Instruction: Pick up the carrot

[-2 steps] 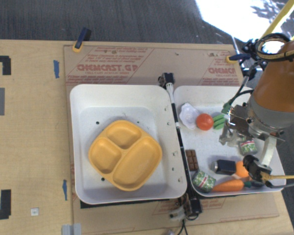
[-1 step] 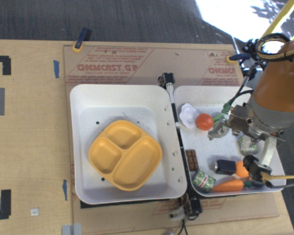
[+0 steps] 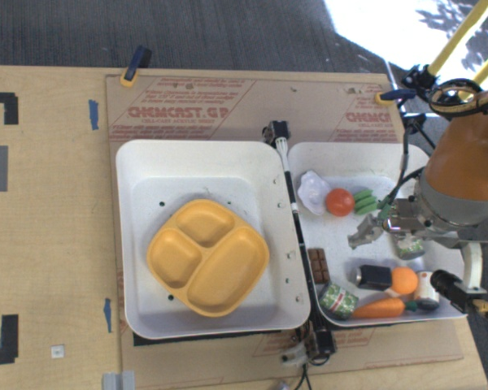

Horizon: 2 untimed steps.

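Orange and tapered, the carrot (image 3: pixel 380 308) lay flat along the near wall of the right bin (image 3: pixel 366 154), its thick end toward the middle divider and beside a small green-patterned piece (image 3: pixel 338 300) in the near left corner. Just behind it sat a round orange fruit (image 3: pixel 404 280) and a black block (image 3: pixel 374 277), both close enough that I judged they would crowd any descent. The arm (image 3: pixel 464 173) reached in from the right, its pincer (image 3: pixel 372 231) hanging over the middle of that bin, short of the carrot and nearer the tomato (image 3: pixel 339 202) and the green item (image 3: pixel 365 201) at the far side. I saw nothing between its fingers; the fingers looked spread apart, so I logged it as apart and empty. The left bin (image 3: pixel 138 177) held the yellow divided plate (image 3: pixel 208 256), well away from the work. My reading was that the step in hand was the approach, with the grasp not yet begun. The next move, as I judged it, called for shifting the pincer toward the near wall, turning the fingers to straddle the carrot across its narrow width, then coming down in the slim gap between the wall and the orange fruit. Risk noted: a finger landing on the fruit or the bin rim instead of clearing them.
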### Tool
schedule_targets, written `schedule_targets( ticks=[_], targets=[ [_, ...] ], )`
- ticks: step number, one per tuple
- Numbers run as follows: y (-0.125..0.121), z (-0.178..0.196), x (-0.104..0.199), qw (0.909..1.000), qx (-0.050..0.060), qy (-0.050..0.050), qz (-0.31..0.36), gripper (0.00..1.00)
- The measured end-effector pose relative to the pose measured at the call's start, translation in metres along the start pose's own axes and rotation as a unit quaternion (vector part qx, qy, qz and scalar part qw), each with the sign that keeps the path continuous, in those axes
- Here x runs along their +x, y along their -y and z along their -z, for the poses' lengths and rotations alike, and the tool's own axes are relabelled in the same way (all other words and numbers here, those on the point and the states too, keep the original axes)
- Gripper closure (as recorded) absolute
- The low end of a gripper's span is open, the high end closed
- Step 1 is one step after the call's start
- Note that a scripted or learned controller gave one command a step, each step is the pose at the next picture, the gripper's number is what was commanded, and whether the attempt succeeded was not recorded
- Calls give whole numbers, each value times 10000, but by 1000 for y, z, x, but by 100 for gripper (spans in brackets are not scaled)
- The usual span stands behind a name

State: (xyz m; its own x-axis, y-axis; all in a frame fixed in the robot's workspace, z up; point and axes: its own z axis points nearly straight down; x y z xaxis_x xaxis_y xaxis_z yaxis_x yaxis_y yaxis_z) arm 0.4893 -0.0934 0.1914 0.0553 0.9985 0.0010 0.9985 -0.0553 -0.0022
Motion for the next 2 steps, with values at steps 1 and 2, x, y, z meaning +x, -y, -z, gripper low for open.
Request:
schedule_targets(
  ticks=[1, 2],
  targets=[
    [8, -89, -3, 9932, -11, 2, -1167, 0],
    [-67, -7, 24, 9662, -10, 3, -2577, 0]
  ],
)
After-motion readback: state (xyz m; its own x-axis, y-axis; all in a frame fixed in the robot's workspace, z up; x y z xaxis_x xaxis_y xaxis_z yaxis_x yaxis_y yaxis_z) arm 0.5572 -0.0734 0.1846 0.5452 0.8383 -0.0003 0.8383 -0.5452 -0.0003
